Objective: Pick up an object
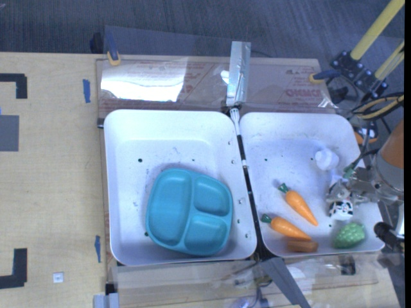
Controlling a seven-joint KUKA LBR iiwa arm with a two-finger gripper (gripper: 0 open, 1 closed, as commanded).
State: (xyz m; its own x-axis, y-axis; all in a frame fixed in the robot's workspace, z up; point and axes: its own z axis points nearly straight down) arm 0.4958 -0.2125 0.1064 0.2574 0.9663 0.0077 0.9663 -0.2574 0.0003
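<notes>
In the right bin (282, 133), near right corner, sits a bumpy green strawberry-shaped toy (349, 235), lying on the bin floor close to the rim. Gripper (343, 194) hangs just over the bin's right side, above a small black-and-white toy (341, 207); can't tell its state. Two orange carrots with green tops, one (298, 205) mid-bin, one (286, 226) nearer, beside a brownish piece (302, 244). A pale whitish lump (326, 159) lies farther back. Left bin (128, 140) holds a teal divided tray (190, 212). Pale wood worktop (48, 172) with black marks and blue tape; grey floor beyond, yellow rods far right
</notes>
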